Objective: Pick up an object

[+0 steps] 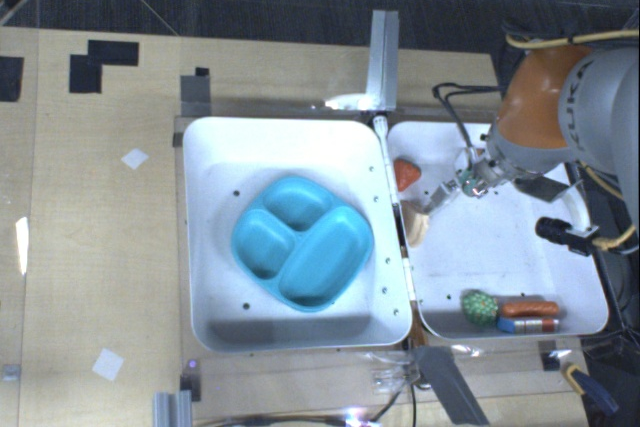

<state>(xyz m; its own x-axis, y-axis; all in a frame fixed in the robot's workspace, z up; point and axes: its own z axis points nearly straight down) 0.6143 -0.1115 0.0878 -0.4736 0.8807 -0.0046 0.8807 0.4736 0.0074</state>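
In the right bin [520,255], my gripper [430,202] reaches down to the left wall. It sits between an orange-red object [406,174] just behind it and a small beige object [416,228] just in front of it. Whether it touches either one cannot be made out. A green knobbly ball [479,307] lies at the bin's front edge, and beside it are an orange tube [530,308] and a red piece [536,324]. The grey arm with its orange band [535,105] comes in from the right.
The left bin [215,165] holds a blue divided plate [302,242]. A metal post [384,60] stands behind the wall between the bins. Black cables [565,233] hang over the right bin's right side.
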